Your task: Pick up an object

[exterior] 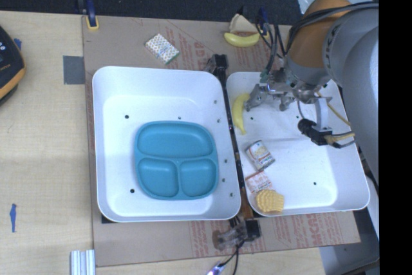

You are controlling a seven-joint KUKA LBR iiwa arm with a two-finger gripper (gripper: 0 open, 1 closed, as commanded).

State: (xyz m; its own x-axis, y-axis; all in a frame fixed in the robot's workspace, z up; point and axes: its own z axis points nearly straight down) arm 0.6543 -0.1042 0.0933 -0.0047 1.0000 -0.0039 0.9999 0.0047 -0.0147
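My gripper [268,102] hangs low over the far left part of the right bin [335,183], its fingers spread open with nothing between them. A yellow banana [239,114] lies just left of it, along the bin's left wall. Nearer the front of the same bin are a small labelled can [260,154], a red-and-white packet [257,183] and a yellow waffle-like piece [270,202]. The left bin [116,93] holds a blue divided plate [176,160].
On the cardboard behind the bins lie another banana piece [242,35] and a small patterned packet [161,47]. A yellow and black device [8,67] sits at the bench's left edge. Cables [322,129] trail from the wrist over the right bin.
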